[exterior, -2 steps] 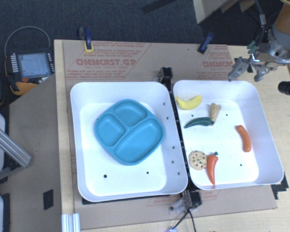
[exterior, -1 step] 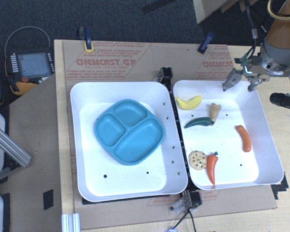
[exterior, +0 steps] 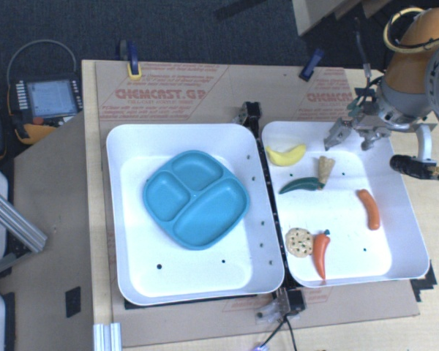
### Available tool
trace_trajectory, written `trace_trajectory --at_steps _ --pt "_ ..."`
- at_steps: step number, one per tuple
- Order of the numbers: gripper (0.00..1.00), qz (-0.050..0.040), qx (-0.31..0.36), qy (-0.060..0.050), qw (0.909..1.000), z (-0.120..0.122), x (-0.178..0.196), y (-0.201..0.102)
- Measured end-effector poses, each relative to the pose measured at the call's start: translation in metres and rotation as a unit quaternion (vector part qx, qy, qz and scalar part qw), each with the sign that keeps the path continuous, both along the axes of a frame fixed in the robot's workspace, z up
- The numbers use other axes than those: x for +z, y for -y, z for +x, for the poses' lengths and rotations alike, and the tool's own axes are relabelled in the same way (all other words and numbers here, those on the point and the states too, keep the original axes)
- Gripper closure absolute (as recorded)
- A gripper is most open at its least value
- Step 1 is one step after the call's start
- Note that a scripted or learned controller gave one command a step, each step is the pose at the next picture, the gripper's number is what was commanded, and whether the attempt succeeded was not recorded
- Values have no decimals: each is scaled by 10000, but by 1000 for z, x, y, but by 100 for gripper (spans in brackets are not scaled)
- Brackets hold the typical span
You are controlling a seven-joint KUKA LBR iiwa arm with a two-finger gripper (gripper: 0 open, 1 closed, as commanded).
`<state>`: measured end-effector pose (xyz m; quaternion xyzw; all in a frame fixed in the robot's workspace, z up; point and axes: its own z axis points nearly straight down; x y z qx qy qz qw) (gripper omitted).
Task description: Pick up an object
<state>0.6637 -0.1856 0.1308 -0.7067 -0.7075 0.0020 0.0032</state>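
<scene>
My gripper (exterior: 349, 139) hovers over the far edge of the right bin (exterior: 402, 269), its two fingers spread open with nothing between them. Just left and nearer lie a yellow banana (exterior: 287, 154) and a beige cone-shaped piece (exterior: 325, 169). A dark green pepper (exterior: 301, 186) rests below those. Along the bin's right side is an orange sausage (exterior: 368, 208). A round cookie (exterior: 298, 242) and an orange-red carrot (exterior: 320, 254) sit side by side at the near left of the bin.
The left bin (exterior: 132, 269) holds a blue divided plate (exterior: 196, 198). A black clamp (exterior: 250, 112) stands between the bins at the far side. The arm's orange band (exterior: 417, 42) rises at the top right.
</scene>
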Motion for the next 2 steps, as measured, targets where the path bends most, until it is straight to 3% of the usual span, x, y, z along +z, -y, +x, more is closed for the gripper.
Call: trace_trajectory --at_steps 1,2 --pt "0 0 0 3 10000 -1 -50 -1" --pt "100 -15 8 46 10000 1 -34 -1"
